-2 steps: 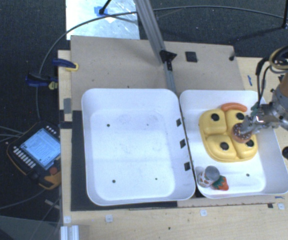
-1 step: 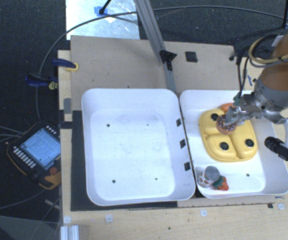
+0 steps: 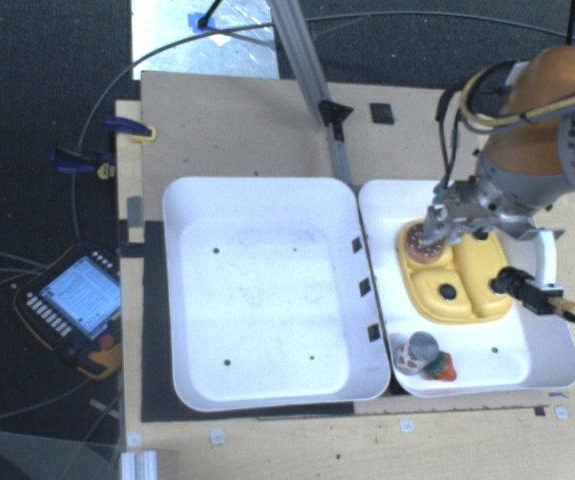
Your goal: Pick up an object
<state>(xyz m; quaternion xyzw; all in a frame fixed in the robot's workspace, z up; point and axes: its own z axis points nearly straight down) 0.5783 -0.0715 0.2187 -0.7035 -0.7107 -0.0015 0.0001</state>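
In the right bin [image 3: 557, 363] lies a large yellow plastic object [image 3: 462, 280] with a dark hole in its top. A brownish round piece [image 3: 425, 247] rests at its upper left end. My gripper [image 3: 439, 230] hangs right over that round piece, low in the bin and close to or touching it. Near the bin's front left corner lie a small grey round object [image 3: 422, 346] and an orange-red item [image 3: 441, 368] with a bit of green, clustered together.
The left bin [image 3: 197, 368] stands beside the right one, joined by black clips [image 3: 364, 286] along the shared wall. A grey pole [image 3: 302, 48] slants across the back. A teach pendant [image 3: 75, 303] lies off the bench at left. Cables trail from the arm at right.
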